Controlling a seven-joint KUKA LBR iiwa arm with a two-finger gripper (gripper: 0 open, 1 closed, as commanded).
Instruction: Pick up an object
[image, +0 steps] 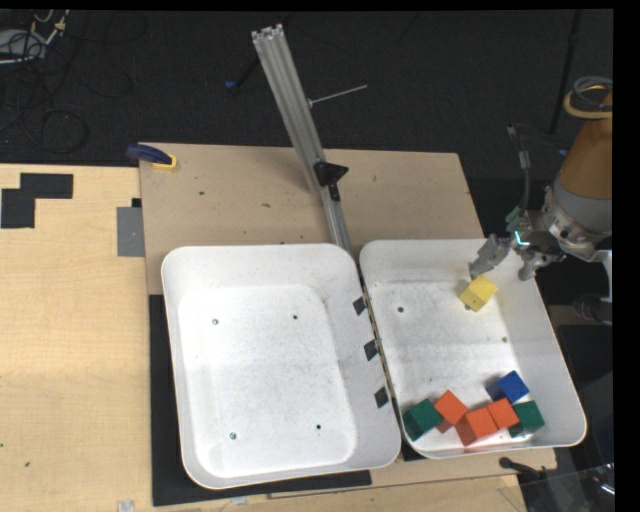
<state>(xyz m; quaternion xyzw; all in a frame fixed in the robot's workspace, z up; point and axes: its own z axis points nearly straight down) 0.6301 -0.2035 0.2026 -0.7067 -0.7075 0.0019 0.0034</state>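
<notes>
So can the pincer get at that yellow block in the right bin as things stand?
Probably yes. The pincer sits just above and to the right of the yellow block, which lies alone on the floor of the right bin, apart from the cluster of blocks at the near edge. Nothing stands between them.

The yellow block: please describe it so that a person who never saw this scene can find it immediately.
Look at the right white bin of the two. In its upper part, away from the cluster of blocks in the lower corner, the yellow block lies alone on the bin floor, just below the tool. It is the only yellow piece; the others are orange, green and blue.
</notes>
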